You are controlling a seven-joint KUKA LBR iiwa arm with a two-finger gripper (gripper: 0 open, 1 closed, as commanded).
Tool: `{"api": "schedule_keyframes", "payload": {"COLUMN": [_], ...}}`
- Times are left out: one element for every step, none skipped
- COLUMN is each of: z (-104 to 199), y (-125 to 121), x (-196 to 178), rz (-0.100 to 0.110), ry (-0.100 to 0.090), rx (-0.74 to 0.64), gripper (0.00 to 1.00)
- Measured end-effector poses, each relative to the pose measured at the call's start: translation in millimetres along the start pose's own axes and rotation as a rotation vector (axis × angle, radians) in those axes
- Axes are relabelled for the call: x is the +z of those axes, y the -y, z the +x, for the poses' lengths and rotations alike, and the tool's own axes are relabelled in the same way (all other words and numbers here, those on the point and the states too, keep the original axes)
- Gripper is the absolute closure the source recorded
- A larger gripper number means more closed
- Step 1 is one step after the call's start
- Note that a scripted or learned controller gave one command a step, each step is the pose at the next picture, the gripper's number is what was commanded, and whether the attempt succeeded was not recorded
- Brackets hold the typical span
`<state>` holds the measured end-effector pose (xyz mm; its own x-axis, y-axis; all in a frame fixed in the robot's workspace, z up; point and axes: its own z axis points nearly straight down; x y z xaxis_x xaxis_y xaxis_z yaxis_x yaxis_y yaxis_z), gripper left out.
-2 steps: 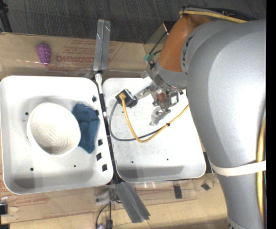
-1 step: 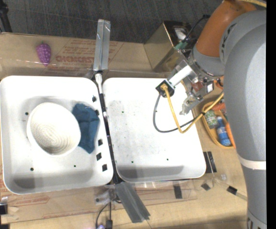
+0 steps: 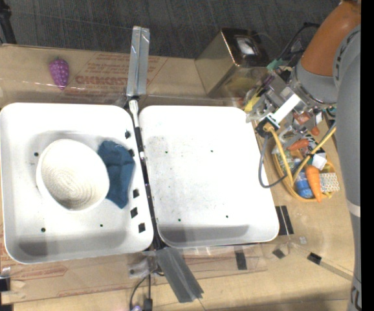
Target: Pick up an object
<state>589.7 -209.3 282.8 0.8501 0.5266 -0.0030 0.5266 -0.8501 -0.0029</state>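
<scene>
A white, round woven dome point(image 3: 74, 172) lies in the left bin point(image 3: 19, 238). A crumpled blue cloth point(image 3: 118, 170) rests against the dome's right side. The gripper point(image 3: 269, 114) hangs outside the bins, just past the upper right corner of the right bin point(image 3: 200, 173), wrapped in coloured wires. Nothing from the bins is on it. The grey arm with its orange band point(image 3: 329, 31) comes in from the upper right.
A purple berry-like toy point(image 3: 59, 72) lies on the cardboard behind the left bin. A brown box point(image 3: 235, 60) stands behind the right bin. To that bin's right are a yellow cable loop and a small orange item point(image 3: 312, 179). A metal post point(image 3: 137, 60) rises between the bins.
</scene>
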Motion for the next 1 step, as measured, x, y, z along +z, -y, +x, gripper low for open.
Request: {"api": "schedule_keyframes", "payload": {"z": [39.6], "y": [-24.4], "x": [-95.1], "rz": [-0.001], "ry": [-0.002], "rx": [0.239], "gripper": [0.00]}}
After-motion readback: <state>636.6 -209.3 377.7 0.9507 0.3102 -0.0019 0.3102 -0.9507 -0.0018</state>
